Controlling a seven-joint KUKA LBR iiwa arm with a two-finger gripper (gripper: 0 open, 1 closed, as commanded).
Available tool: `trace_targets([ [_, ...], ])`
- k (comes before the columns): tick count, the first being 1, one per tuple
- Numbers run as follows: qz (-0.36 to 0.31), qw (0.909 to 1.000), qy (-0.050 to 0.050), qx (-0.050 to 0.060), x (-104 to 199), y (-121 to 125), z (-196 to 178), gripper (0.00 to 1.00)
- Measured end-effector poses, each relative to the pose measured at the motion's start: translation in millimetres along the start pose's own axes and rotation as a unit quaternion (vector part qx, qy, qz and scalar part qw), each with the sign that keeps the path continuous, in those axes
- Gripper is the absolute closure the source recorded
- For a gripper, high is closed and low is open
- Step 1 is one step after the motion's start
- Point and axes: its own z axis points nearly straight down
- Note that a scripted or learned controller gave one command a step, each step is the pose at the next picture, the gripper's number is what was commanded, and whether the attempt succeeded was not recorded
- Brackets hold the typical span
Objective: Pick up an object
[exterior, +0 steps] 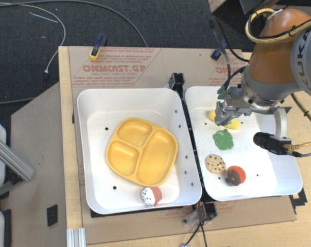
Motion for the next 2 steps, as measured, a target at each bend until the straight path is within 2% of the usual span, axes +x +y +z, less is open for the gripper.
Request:
trace_targets([
  [1,-0.001,1.0000,0.000,0.001,51.6,-19.1,12.5,1.00],
  [2,-0.001,1.0000,0.000,0.001,102.2,-25.0,26.0,1.00],
])
